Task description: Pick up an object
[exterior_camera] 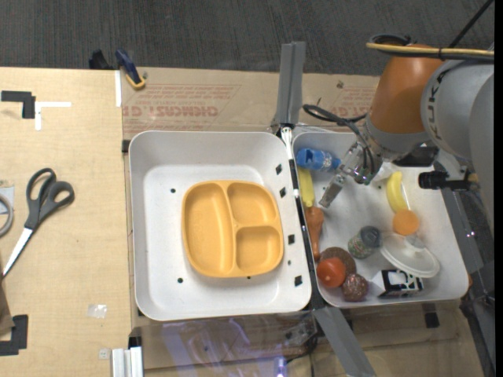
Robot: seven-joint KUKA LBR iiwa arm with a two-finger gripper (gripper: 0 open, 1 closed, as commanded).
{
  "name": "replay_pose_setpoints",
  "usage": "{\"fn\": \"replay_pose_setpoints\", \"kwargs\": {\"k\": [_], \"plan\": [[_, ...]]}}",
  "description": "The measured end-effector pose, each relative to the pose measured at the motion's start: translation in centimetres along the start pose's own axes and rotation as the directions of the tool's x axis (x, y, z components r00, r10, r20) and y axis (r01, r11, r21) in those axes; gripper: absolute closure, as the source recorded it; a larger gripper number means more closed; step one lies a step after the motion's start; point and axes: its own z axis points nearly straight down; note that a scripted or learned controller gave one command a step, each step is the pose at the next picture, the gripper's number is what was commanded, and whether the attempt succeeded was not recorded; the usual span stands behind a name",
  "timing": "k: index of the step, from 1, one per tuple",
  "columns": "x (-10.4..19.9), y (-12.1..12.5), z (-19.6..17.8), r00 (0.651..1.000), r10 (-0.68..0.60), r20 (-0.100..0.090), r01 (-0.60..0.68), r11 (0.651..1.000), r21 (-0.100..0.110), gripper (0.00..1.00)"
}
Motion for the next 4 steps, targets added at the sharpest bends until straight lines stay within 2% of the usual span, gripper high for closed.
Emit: {"fn": "replay_pose_setpoints", "kwargs": {"k": [1,2,3,4], "plan": [[-3.6,-4.6,-2.8,1.0,-0.01,0.015,0.01,1.0,-0.005,0.0],[-1.9,-2.2,-0.3,0.999,0.046,-0.001,-0.046,0.999,0.009,0.0],[1.3,-0.7,-0.2,0.979,0.205,0.013,-0.205,0.979,-0.01,0.0],[-4.2,-7.9,-0.4,0.988,-0.153,0.022,0.153,0.988,-0.005,0.0]]}}
